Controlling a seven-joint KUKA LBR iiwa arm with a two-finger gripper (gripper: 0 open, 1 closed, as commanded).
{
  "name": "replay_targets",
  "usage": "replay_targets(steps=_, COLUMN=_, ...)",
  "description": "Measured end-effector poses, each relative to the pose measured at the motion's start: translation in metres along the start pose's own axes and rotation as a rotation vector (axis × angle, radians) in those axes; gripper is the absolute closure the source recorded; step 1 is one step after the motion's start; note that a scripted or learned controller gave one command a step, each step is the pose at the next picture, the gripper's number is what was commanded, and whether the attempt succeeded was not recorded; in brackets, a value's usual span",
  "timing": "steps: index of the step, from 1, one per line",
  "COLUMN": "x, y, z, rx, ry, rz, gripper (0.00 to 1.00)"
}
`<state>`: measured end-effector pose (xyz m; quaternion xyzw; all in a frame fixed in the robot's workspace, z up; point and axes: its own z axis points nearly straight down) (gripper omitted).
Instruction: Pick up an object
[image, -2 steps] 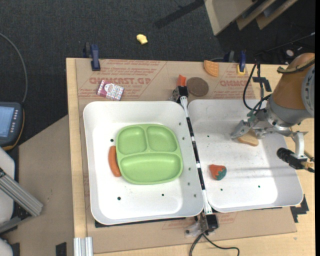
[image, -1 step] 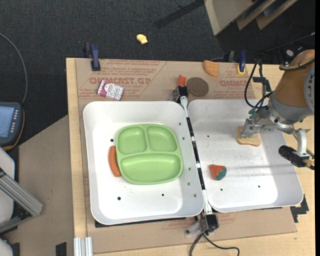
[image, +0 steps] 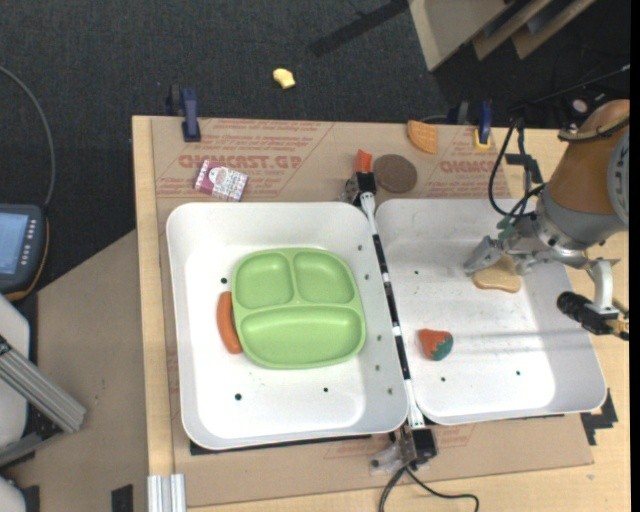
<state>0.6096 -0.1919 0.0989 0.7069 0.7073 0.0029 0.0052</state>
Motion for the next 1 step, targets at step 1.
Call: replay_targets(steps=1, x=-0.0235, y=-0.0164, z=-0.0202, rx=0.009, ry=0.001, rz=0.003, gripper=0.00)
